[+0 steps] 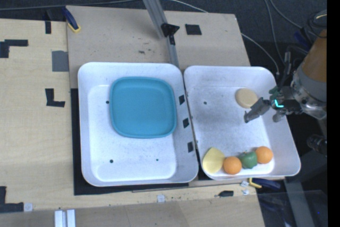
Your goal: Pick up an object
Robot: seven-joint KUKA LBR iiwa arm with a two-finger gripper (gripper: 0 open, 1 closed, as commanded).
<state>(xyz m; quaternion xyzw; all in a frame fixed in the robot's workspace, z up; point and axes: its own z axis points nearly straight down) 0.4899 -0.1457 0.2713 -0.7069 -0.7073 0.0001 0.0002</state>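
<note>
The left bin (90, 114) holds a smooth blue square plate (142, 107). In the right bin (223, 80) lie a round tan disc (246, 97), a yellow piece (213, 160), two oranges (232, 165) and a green thing (248, 159). The hand (264, 111) is open beside the disc, holding nothing.

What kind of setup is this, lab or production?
Likely a robotics lab test bench: two shallow white plastic bins side by side on a taped plywood bench, loose cables on dark carpet, and toy food like the small orange ball.
</note>
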